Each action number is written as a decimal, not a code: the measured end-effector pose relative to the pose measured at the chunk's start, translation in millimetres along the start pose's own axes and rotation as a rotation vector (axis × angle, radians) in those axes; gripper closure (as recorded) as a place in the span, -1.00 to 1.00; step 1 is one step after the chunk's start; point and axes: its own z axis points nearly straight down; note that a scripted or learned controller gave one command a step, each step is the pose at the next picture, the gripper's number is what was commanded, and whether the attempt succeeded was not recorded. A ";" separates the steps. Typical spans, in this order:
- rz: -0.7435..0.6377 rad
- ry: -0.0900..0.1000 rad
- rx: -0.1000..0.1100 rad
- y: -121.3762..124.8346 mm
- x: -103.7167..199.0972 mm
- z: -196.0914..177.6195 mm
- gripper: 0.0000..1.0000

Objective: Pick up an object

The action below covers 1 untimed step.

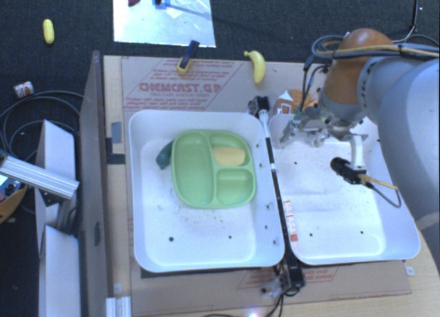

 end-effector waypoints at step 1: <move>0.004 0.000 -0.001 0.0 -6.2 -0.3 -1.00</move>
